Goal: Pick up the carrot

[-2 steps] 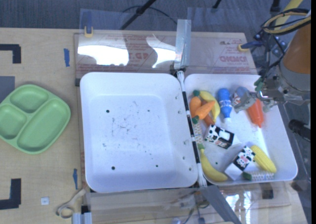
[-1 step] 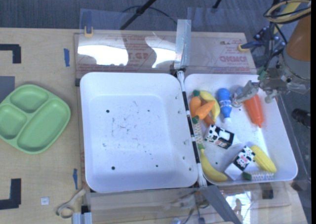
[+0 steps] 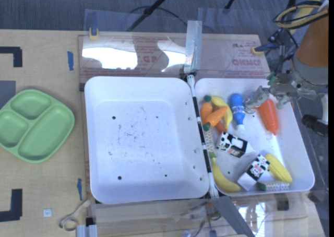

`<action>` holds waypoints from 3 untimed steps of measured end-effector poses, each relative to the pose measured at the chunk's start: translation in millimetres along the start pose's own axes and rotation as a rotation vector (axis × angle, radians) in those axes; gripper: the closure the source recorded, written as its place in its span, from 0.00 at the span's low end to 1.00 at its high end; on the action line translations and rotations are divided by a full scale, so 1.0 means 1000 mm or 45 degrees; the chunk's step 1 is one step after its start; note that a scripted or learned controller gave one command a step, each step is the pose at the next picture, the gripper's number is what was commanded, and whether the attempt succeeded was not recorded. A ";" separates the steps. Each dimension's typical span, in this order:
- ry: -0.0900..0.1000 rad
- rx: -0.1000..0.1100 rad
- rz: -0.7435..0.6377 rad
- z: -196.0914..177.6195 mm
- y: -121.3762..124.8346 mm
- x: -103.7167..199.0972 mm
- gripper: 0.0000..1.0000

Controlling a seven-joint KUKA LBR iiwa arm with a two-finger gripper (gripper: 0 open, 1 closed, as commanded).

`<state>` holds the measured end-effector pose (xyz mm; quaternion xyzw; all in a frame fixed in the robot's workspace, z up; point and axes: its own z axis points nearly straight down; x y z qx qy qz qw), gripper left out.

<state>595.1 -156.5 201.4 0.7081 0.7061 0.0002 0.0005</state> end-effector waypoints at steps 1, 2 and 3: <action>0.001 0.002 0.063 0.065 -0.007 0.054 0.00; 0.001 -0.001 -0.075 0.017 -0.019 0.093 0.00; 0.002 0.003 -0.024 0.017 -0.060 0.099 0.00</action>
